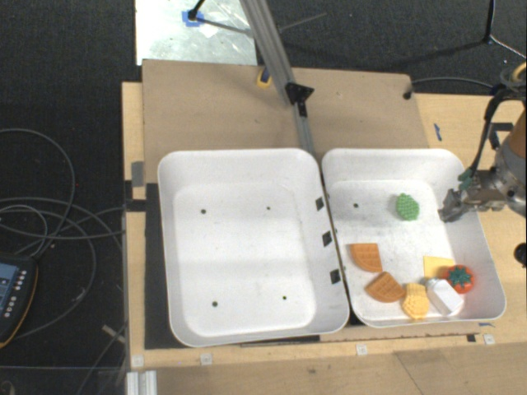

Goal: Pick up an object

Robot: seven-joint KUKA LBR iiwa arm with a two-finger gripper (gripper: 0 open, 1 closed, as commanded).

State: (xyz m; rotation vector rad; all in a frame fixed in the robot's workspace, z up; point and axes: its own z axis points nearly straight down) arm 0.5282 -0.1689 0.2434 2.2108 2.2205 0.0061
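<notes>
The left bin (239,245) sat bare-floored. In the right bin (362,175), two orange pieces (367,257) (384,287) lay low, a green object (407,206) sat higher up, and a yellow, white and red cluster (440,290) filled the near corner. The gripper (451,208) hovered at the right rim, apart from the green object.

Arm (512,151) cut off by right edge; only wrist section and part of orange band in frame. Gripper (451,207) small, dark, over right rim of right bin (387,161); its tip too small to make out. Handheld device (15,290) at lower left cut by left edge, screen unreadable. Slanted metal pole (272,44) runs out of top edge, upper end unseen. White block (443,296) partly covers yellow wedge (436,265). Cables (49,212) on floor run off left edge.
</notes>
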